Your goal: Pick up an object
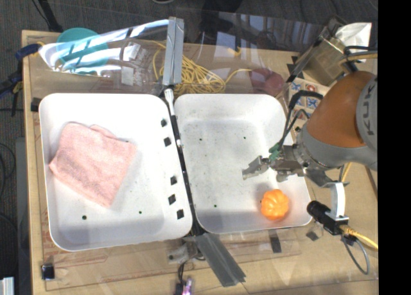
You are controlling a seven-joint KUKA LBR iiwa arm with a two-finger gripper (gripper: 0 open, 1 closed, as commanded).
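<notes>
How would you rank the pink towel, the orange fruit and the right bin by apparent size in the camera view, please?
1. right bin
2. pink towel
3. orange fruit
The differences are clear, so no ties.

- Fixed above the bench point(32, 56), looking down at a slant.
- Takes in both the left bin point(45, 159) and the right bin point(225, 104) whole.
- Arm point(340, 120) entering from the right.

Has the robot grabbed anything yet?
Not yet. The gripper is already over the right bin, with nothing between its fingers. The orange ball lies just below it and the pink towel sits in the left bin. Grabbing and lifting remain.
</notes>
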